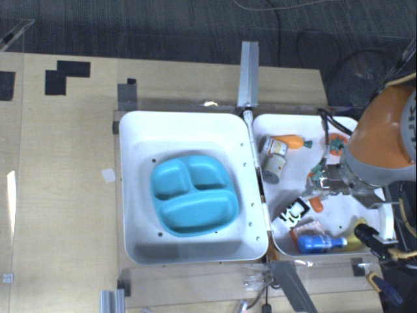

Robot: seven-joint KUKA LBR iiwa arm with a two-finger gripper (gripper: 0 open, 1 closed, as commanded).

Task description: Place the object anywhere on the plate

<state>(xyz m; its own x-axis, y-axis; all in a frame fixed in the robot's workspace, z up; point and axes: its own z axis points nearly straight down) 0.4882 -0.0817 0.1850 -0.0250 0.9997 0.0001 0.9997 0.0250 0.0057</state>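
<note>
over the right bin [339,250], gripper [320,182]

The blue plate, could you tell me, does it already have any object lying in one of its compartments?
No, the blue plate in the left bin shows only bare blue compartments, while the small objects lie in the right bin.

text: none legible | labels: too small to read
</note>
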